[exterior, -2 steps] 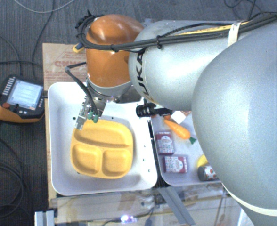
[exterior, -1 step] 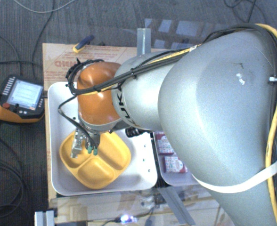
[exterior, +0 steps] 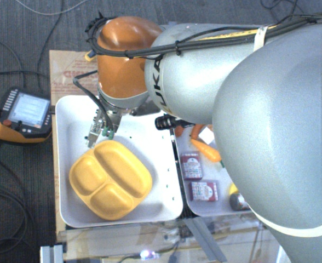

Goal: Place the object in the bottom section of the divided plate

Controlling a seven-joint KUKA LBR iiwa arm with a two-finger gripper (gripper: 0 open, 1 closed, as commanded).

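You have the arm (exterior: 232, 108) stretched across the frame from the right, its orange band over the upper part of the left bin (exterior: 65, 147). The end effector (exterior: 101, 127) hangs just above the upper edge of the yellow divided plate (exterior: 110, 181), which lies tilted in the lower middle of that bin. Something small and greenish sits at the tip, but it is too small and too shadowed for you to call it a held object, and whether the end effector is wide or narrow cannot be told from here.

The candidates for the task's object lie in the right bin (exterior: 185, 201): an orange carrot (exterior: 206, 149), two red packets (exterior: 192, 166) (exterior: 203, 191) below it, and a partly hidden item at the lower right. The arm covers much of that bin, so you cannot check what else lies there.

What to watch for:

- If nothing is gripped, a release here would put nothing on the plate.
- The tip stands over the plate's upper rim, not over the bottom section. In my judgement a drop from this spot would land in the wrong compartment or on the bin floor beside the rim.
- The plate sits askew, so "bottom" is easy to misjudge; the section nearest the lower frame edge seems the target.
- A descent here could strike the raised rim and shove the plate.
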